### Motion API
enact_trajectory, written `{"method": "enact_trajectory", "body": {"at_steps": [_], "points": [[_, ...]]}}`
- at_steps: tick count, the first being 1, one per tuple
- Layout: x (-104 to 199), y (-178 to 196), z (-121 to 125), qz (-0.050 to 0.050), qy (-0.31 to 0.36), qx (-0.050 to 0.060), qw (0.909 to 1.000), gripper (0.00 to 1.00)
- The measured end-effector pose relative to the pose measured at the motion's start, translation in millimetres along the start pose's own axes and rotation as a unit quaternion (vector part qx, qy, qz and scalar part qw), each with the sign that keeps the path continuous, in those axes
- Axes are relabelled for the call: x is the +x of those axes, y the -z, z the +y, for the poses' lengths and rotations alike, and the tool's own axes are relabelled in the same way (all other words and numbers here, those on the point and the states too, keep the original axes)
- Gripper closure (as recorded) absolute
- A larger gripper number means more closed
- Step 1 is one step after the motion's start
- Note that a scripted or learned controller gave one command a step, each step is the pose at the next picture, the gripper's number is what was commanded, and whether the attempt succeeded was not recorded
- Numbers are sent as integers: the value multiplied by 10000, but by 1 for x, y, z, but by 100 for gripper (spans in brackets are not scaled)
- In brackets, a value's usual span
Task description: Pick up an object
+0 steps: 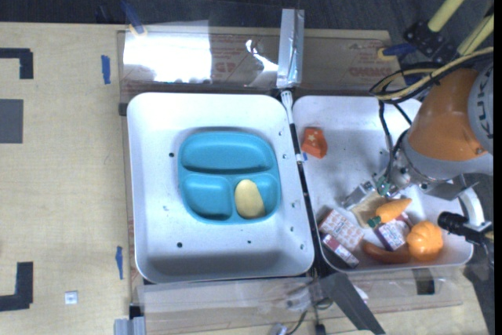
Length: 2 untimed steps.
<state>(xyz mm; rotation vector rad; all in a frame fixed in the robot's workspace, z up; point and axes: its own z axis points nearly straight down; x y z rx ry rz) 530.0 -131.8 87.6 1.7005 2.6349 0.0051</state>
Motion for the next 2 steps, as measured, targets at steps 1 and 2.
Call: {"method": "enact_trajectory", "body": {"at_steps": [1, 2], "points": [[-15, -1, 34, -8, -531, 1, 9986, 0], [7, 0, -51, -5, -690, 12, 9976, 0]]}}
